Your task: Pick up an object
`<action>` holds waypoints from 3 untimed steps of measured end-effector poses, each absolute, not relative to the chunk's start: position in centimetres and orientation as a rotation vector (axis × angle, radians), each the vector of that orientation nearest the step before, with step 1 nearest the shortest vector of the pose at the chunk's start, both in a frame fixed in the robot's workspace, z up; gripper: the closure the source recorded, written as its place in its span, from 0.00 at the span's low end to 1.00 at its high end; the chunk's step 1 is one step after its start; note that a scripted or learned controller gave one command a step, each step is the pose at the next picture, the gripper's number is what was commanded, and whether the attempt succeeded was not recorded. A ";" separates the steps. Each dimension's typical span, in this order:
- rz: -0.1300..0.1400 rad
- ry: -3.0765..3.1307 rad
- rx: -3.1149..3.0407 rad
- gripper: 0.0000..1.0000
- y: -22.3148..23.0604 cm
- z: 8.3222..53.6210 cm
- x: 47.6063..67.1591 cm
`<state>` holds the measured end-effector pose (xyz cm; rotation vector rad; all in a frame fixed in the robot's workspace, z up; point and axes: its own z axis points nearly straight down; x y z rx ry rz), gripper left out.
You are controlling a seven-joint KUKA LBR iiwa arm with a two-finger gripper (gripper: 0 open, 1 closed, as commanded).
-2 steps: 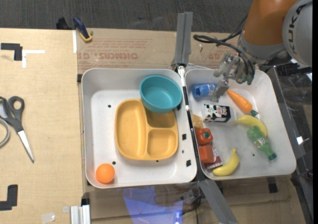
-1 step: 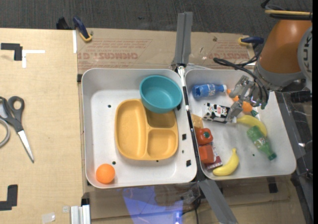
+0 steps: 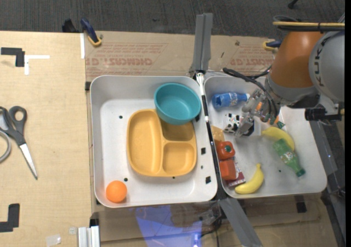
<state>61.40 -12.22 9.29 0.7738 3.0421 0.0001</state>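
Reaching in from the right, the grey arm with its orange band (image 3: pixel 296 57) hangs over the right-hand shallow white bin (image 3: pixel 312 177), its two-finger gripper (image 3: pixel 253 115) low above the bin's far middle. Whether the gripper is spread or pressed together cannot be told from this slanted view, and nothing can be seen pinched in it. Just beneath and to the left of the gripper sits a small black-and-white object (image 3: pixel 235 125), too small to identify. Farther left and toward the far wall lies a blue plastic bottle (image 3: pixel 229 98) on its side. To the right of the gripper a yellow banana (image 3: pixel 277 135) lies slanted, and just near of it a green plastic bottle (image 3: pixel 288 158) points toward the bin's near right corner. A second, curved yellow banana (image 3: pixel 250 181) rests near the bin's near edge. Along the bin's left wall lie a red packet (image 3: pixel 225 150) and a darker red packet (image 3: pixel 228 171) nearer still.

The left-hand white bin (image 3: pixel 104 131) holds a yellow plastic divided tray (image 3: pixel 147 142) in its middle, a teal round bowl (image 3: pixel 176 102) overlapping the tray's far right corner, and a small orange ball (image 3: pixel 115 191) in the near left corner.

On the wooden bench (image 3: pixel 49 131) well left of the bins lies a pair of grey-handled scissors (image 3: pixel 22 139).
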 end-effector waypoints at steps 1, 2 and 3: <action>-0.001 3.072 0.634 0.00 -20.0 9.4 58.3; -0.003 3.068 0.629 1.00 -19.9 10.5 58.5; 0.001 3.046 0.751 1.00 -13.1 20.7 58.9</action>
